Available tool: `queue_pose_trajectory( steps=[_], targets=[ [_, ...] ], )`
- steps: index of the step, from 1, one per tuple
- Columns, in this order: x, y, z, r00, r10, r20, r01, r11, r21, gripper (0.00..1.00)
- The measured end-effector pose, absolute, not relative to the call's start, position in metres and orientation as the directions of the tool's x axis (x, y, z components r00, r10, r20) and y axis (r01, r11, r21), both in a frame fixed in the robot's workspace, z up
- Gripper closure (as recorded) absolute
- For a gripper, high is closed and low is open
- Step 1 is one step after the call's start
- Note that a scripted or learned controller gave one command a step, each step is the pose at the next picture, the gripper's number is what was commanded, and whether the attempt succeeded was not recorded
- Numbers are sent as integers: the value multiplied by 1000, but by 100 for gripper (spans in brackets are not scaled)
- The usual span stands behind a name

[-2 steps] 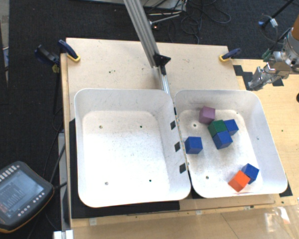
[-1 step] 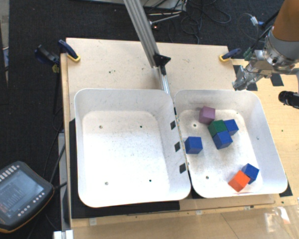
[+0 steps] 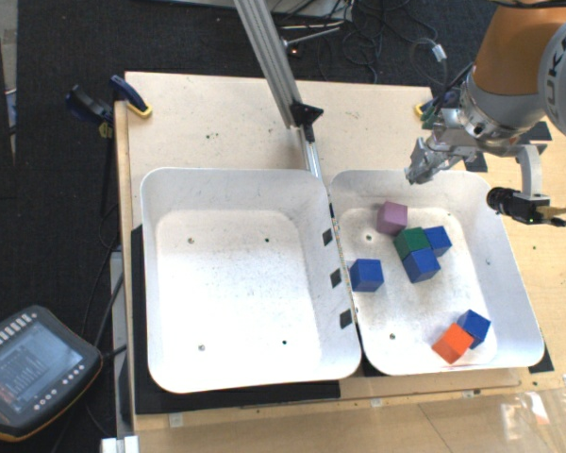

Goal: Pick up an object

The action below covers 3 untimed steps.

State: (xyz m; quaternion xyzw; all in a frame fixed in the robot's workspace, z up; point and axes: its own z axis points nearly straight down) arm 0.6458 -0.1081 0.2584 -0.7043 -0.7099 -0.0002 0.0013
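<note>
bins: left bin & right bin side by side on surface
blocks: all in right bin; cluster mid, one left of it, pair at front-right
tool: above right bin's back edge

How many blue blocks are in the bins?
4, all in the right bin: one blue block alone near the divider, one beside the green block, one behind that green block, one touching the orange block. Others could be hidden.
</note>
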Motion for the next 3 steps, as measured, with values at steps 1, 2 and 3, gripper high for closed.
queue_pose_trajectory(
  steps=[1, 2, 3],
  targets=[
    [647, -52, 250, -8, 1000, 2, 1000, 8, -1, 100],
    [635, 12, 244, -9, 1000, 2, 1000, 9, -2, 100],
    [625, 64, 251, -9, 1000, 2, 1000, 9, 0, 100]
  ],
)
